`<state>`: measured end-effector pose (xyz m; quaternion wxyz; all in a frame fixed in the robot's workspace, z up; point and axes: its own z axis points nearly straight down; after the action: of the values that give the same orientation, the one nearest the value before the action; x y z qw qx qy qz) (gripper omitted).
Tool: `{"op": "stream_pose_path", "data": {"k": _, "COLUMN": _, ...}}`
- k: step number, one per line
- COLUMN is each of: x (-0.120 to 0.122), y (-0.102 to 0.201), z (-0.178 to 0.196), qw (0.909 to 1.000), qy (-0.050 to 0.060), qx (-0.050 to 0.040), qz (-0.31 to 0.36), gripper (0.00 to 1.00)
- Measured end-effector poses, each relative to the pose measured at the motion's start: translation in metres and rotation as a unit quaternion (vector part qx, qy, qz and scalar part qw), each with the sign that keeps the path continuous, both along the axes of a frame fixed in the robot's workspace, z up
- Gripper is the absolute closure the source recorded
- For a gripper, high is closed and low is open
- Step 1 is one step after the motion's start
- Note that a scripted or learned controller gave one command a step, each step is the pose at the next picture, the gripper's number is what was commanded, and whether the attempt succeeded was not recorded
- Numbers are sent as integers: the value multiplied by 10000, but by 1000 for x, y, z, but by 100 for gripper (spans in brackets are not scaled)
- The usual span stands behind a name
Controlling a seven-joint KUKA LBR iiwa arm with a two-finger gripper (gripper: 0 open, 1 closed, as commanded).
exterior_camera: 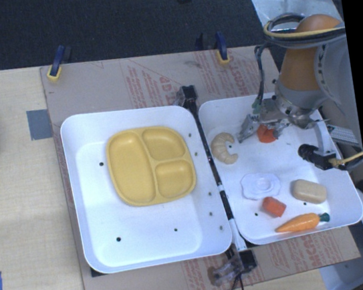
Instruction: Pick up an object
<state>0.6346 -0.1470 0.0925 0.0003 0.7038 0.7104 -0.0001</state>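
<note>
Camera view | tool (265, 128) spread around red piece (266, 135) | croissant (224, 148) beside, apart

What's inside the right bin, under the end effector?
A small red object sits under the end effector, partly covered. Elsewhere in the right bin: croissant, white flower, red block, bread, carrot.

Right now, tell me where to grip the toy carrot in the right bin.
Grip the carrot across its orange middle, coming straight down. It lies flat and lengthwise near the right bin's front wall, so close across its narrow width; both long sides look reachable.
</note>
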Motion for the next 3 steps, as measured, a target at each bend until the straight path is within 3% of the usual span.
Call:
{"op": "stream_pose_path", "data": {"k": 1, "x": 23, "y": -28, "z": 0, "qw": 10000, "qy": -5, "qx": -4, "qz": -23, "gripper": 0}}
{"op": "stream_pose_path", "data": {"k": 2, "x": 22, "y": -27, "z": 11, "qw": 10000, "qy": 17, "qx": -6, "qz": 7, "gripper": 100}}
{"op": "stream_pose_path", "data": {"k": 3, "x": -27, "y": 7, "z": 49, "qw": 10000, "qy": 39, "qx": 8, "qz": -22, "gripper": 100}}
